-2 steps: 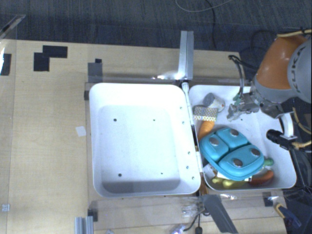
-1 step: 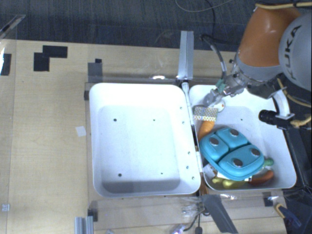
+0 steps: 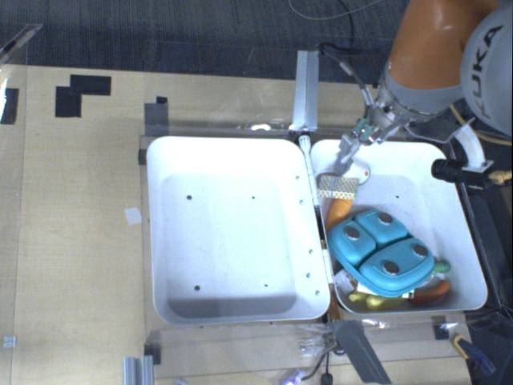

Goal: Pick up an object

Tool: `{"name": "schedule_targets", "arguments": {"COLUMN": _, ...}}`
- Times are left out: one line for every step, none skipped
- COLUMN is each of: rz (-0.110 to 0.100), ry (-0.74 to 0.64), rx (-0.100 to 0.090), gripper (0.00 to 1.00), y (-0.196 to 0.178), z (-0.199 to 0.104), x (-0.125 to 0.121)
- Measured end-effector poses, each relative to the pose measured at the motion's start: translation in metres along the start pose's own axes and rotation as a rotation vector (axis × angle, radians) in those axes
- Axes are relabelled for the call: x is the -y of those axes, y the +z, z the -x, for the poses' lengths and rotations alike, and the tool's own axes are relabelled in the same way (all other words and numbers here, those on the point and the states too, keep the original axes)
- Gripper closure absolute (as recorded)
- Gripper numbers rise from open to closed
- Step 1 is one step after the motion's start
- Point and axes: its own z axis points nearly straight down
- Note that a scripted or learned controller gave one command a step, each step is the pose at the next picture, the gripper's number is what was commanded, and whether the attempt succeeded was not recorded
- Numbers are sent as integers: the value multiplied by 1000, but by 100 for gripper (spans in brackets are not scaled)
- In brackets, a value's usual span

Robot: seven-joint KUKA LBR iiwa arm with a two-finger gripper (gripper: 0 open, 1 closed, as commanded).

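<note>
While the arm (image 3: 437,42) reaches in from your three o'clock side, its grey body and orange band fill the one o'clock corner, and the gripper (image 3: 346,160) hangs over the twelve o'clock end of the right bin (image 3: 469,239), close to the divider between the two bins. You cannot tell from this slant whether the fingers are wide or narrow, and nothing is seen between them. Just below the gripper tip, toward six o'clock, lies a small patterned strip (image 3: 338,186) with a white round piece (image 3: 361,172) beside it. Touching the strip on its six o'clock side is an orange object (image 3: 340,209), partly hidden. A large blue lidded container (image 3: 380,250) with four raised sections covers the middle of the right bin. Tucked under its six o'clock edge you see a yellow-green item (image 3: 367,300) and a dark red one (image 3: 431,293), both mostly hidden. At nine o'clock of all this sits the left bin (image 3: 160,215). Both bins rest on the pale wood surface (image 3: 72,239).
</note>
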Motion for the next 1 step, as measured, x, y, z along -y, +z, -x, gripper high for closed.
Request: {"name": "schedule_targets", "arguments": {"rz": -1, "ry": -90, "rx": -1, "gripper": 100, "y": 19, "z": -41, "x": 72}}
